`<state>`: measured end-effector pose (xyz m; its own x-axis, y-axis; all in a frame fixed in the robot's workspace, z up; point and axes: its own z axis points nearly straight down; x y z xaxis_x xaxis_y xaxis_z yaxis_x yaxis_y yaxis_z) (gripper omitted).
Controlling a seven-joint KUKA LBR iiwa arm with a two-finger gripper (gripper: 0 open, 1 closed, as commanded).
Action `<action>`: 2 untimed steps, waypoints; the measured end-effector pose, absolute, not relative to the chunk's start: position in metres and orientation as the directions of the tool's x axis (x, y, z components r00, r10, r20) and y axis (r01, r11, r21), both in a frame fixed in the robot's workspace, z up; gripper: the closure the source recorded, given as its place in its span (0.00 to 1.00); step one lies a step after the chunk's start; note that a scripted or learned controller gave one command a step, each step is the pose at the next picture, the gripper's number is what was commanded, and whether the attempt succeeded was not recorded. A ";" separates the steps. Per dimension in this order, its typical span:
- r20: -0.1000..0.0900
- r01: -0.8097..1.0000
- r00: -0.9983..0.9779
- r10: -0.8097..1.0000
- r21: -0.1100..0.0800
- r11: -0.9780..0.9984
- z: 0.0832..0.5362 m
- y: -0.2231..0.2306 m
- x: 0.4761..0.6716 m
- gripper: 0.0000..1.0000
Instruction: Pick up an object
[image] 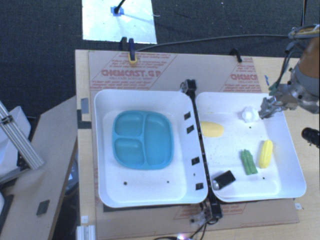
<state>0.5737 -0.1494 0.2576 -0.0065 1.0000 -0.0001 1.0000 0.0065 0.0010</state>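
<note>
The right bin [287,134] holds a small white object [248,115] near its far side, a yellow lemon-like piece [212,129], a green bean-like piece [248,162], a yellow corn cob [266,153] and a black block [224,179]. My gripper [266,108] hangs over the bin's far right part, just right of the white object. Nothing shows between its fingers.
The left bin [107,104] carries a blue divided plate [143,139]. A row of black clips [192,144] runs along the wall between the bins. A clamp [131,50] sits at the board's far edge. A cable [210,38] crosses behind the bins.
</note>
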 end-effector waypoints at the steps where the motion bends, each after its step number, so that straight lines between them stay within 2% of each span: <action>1: 0.000 1.000 -0.007 1.000 0.002 0.007 0.263 -0.098 0.563 1.00; 2: 0.001 1.000 -0.009 1.000 0.001 0.009 0.266 -0.042 0.553 1.00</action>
<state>0.5527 -0.0423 0.2656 -0.0095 1.0000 0.0014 1.0000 0.0095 0.0012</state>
